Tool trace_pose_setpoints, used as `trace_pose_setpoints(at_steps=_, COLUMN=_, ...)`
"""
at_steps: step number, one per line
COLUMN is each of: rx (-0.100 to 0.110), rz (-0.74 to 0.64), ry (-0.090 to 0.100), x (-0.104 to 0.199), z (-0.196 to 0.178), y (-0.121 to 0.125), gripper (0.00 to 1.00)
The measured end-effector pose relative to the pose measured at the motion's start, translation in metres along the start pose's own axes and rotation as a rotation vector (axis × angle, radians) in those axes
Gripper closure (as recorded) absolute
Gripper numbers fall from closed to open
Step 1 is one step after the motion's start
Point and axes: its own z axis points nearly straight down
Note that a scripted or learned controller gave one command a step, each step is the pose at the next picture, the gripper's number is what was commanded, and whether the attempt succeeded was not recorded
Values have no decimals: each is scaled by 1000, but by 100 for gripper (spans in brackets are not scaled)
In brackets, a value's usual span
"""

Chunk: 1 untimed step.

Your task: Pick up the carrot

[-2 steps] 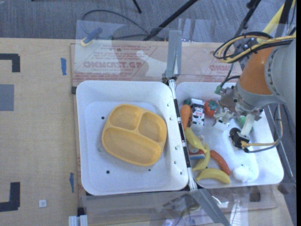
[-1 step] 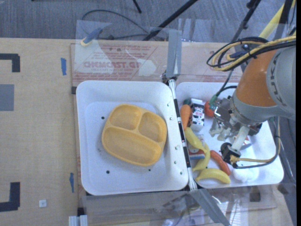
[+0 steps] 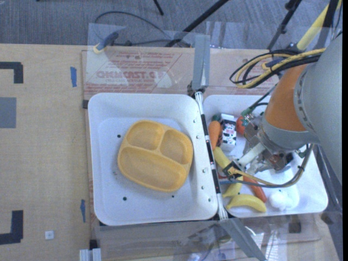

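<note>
Gripper [image 3: 269, 161] sits low over the middle of the right bin [image 3: 311, 192], under the grey and orange arm; from this angle I cannot tell whether it is wide or narrow, and nothing shows in its grasp. Left bin [image 3: 103, 145] bears a yellow divided plate [image 3: 155, 170]. At the right bin's near edge lie a banana [image 3: 246, 202] and a white ball [image 3: 283, 199]. The carrot [image 3: 215, 133] lies by that bin's left wall, just beside a small white carton [image 3: 229, 132], apart from the gripper.
</note>
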Motion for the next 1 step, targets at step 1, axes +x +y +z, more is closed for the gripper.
trace_pose_setpoints(at_steps=1, rx=2, rz=-202, ry=2, x=-19, z=-11, y=-6, gripper=100)
